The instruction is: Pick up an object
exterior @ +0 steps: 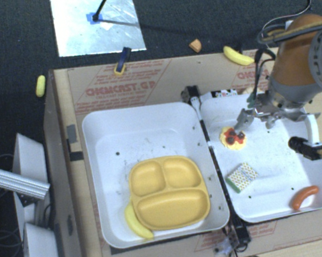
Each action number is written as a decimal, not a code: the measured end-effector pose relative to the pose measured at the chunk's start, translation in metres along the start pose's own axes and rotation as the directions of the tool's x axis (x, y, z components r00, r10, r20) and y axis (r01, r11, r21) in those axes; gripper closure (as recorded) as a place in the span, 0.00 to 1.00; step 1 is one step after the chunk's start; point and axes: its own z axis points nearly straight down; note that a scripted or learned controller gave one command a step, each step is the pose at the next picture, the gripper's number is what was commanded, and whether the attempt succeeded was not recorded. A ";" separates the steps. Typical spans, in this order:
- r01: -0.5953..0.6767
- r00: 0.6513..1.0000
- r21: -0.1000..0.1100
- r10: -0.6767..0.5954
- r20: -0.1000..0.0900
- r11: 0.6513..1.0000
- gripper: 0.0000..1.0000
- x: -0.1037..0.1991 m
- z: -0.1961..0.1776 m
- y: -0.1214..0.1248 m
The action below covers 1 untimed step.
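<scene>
The 2 bins (149,126) look like smooth white plastic with a soft sheen. The yellow divided tray (169,192) is glossy plastic, as is the banana (136,223) beside it. The bench (119,86) top is matt printed cardboard; beyond it lies a shiny foil sheet (97,21) on dark rough carpet (7,45).

A yellow divided tray (168,190) and yellow banana (136,223) sit in the white left bin (105,133). The white right bin (277,192) holds an orange sausage (304,196), a green-dotted packet (242,176), and, at twelve o'clock from it, a yellow disc with red and black topping (233,138).
</scene>
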 end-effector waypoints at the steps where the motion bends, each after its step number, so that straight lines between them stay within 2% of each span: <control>1: 0.000 1.000 0.001 0.000 0.000 1.000 0.00 0.007 0.073 0.040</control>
